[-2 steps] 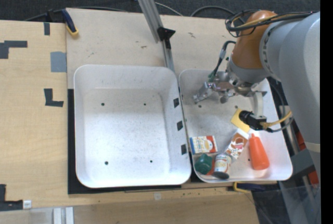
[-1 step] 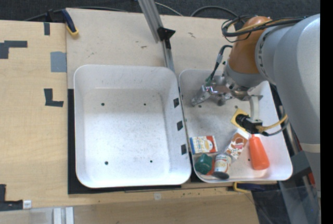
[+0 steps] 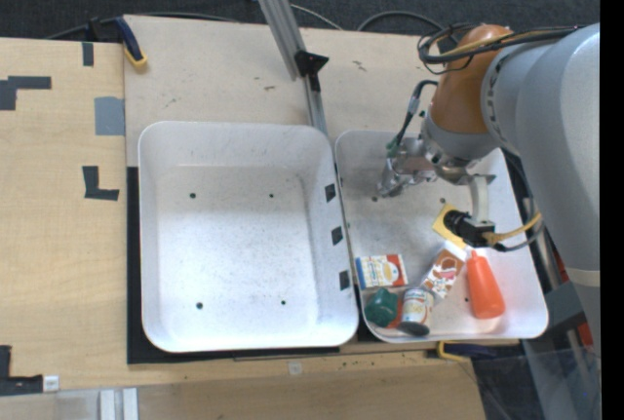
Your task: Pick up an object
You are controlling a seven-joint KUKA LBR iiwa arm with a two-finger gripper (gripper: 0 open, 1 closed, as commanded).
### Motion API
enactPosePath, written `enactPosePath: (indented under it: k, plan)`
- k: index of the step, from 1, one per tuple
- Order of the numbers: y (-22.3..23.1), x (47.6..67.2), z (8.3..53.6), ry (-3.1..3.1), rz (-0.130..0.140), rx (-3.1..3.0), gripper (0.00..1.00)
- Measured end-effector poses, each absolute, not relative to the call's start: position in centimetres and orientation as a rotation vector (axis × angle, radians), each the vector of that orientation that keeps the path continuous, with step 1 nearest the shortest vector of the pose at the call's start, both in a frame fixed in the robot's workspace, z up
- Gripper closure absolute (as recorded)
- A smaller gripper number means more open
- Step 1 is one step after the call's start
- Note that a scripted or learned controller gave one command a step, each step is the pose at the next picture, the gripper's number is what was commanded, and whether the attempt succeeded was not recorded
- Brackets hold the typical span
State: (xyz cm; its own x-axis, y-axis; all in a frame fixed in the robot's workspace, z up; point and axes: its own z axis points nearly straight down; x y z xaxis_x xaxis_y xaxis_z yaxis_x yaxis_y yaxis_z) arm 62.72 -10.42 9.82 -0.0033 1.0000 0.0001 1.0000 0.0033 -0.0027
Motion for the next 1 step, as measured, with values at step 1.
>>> enactPosePath:
  k: [1]
  plan:
    - [-10.40,61.83,15.32,-2.224,-0.004,-2.222,1.00]
